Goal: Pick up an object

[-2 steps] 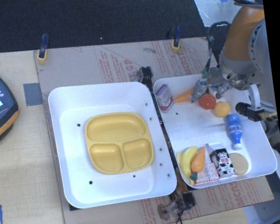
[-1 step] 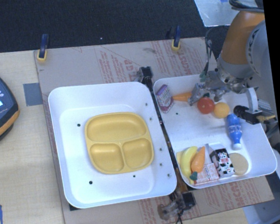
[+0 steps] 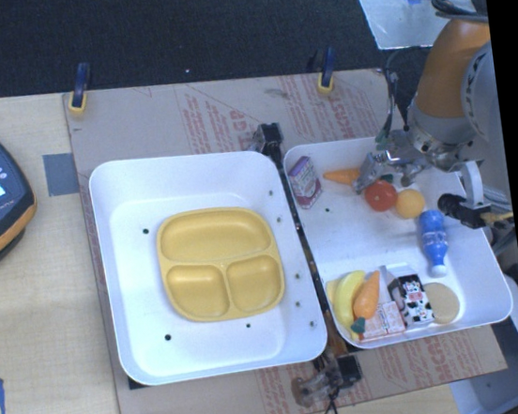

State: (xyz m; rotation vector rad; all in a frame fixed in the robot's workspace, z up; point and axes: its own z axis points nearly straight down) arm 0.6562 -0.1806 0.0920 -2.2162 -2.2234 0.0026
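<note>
Fingers (image 3: 378, 165) are hanging over my right bin (image 3: 340, 247); I cannot tell their state. I am judging the red ball (image 3: 381, 196) as lying just below them, the small carrot (image 3: 341, 178) pointing away leftward.

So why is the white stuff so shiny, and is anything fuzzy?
In the camera view the light is bright and even, so the left bin and right bin look washed out, with soft, faint shadows; the yellow tray stays fairly sharp; the small labels on the cartons are too blurry to read; the gripper looks a bit smeared.
</note>
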